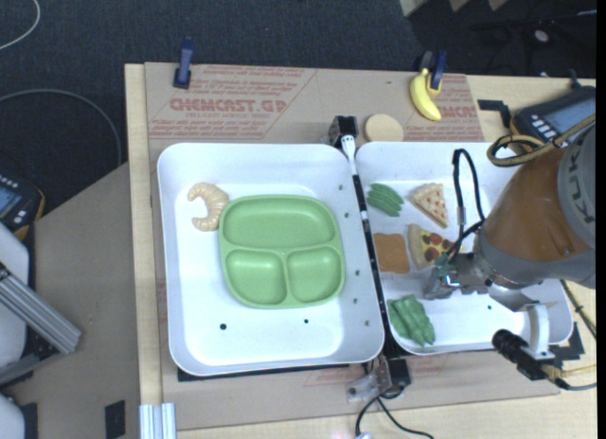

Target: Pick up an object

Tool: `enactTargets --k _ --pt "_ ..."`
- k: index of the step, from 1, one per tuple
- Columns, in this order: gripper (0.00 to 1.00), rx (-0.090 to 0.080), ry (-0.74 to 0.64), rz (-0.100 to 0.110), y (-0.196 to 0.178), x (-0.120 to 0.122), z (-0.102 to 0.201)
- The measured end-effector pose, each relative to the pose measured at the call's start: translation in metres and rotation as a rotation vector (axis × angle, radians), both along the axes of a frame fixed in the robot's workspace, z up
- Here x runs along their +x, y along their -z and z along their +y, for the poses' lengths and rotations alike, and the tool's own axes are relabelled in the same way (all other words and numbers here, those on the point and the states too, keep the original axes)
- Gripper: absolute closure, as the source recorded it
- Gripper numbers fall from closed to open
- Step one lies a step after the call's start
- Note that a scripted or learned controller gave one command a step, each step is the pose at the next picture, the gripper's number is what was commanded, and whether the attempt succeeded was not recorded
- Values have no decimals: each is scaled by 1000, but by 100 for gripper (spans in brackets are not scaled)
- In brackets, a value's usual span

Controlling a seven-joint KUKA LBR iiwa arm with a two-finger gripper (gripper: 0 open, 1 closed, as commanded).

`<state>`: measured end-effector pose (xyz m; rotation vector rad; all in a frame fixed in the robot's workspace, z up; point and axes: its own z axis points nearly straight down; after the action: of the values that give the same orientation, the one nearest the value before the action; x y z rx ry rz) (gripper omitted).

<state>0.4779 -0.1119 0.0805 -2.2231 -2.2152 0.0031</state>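
"CHEMCAST G.P." in red on cardboard sheet (227, 101)

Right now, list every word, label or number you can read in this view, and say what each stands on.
"CHEMCAST G P": large red letters on the brown protective paper of the board behind the left bin.
Smaller red print above those letters: too blurred to read.
Red lettering on the same paper near the banana: partly hidden and blurred, unreadable.

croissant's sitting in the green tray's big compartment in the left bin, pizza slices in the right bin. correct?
Not quite. In the camera view the croissant lies on the left bin floor, beside the green tray's upper-left corner, not in its big compartment. The rest holds: two pizza slices are in the right bin.
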Motion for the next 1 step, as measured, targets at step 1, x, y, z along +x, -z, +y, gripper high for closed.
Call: enactTargets --k 1 --pt "100 -1 -8 -9 -108 2 85"
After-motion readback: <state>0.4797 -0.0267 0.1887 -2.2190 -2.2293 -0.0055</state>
